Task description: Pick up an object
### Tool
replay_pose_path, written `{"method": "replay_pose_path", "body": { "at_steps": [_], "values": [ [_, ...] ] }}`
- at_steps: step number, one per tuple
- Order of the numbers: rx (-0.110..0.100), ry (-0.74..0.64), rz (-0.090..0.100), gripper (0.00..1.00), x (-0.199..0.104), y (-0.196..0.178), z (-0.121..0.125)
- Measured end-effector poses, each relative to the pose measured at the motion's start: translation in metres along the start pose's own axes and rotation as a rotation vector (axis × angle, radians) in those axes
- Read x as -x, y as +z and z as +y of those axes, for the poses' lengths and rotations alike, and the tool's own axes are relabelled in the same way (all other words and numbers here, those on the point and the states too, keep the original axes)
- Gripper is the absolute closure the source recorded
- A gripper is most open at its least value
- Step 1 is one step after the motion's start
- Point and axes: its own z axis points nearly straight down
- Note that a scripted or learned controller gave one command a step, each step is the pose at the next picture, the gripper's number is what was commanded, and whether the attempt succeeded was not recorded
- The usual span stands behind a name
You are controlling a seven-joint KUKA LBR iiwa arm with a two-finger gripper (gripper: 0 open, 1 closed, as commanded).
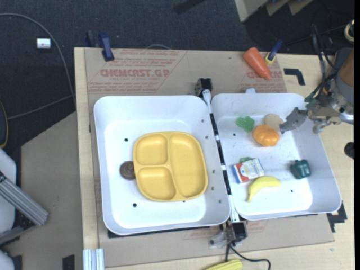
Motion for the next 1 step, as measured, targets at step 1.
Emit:
{"method": "replay_pose_path", "body": {
  "at_steps": [1],
  "values": [
    [-0.003, -0.001, 0.001, 0.00, -0.0255, 0.1023, 0.0300]
  ]
}}
